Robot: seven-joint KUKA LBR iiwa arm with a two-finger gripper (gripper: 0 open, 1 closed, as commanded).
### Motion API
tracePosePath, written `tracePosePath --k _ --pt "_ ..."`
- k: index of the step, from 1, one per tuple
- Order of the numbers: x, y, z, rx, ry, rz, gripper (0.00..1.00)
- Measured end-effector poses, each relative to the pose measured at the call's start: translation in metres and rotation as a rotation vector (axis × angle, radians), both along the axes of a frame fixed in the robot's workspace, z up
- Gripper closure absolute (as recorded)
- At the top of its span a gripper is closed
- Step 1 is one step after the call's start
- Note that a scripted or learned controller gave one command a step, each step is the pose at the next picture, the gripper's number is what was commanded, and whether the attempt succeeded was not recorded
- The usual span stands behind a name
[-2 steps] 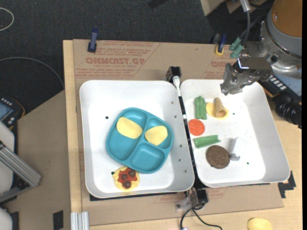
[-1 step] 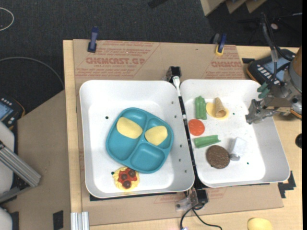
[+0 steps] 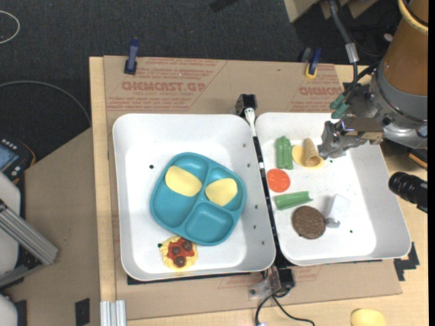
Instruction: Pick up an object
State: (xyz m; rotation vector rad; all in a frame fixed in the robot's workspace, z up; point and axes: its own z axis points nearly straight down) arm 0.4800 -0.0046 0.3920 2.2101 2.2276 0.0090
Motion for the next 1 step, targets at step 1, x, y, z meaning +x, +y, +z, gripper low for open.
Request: tracePosePath --k 1 --pt "0.0056 0.0918 0.0678 0.002 -0.003 0.002 1.00"
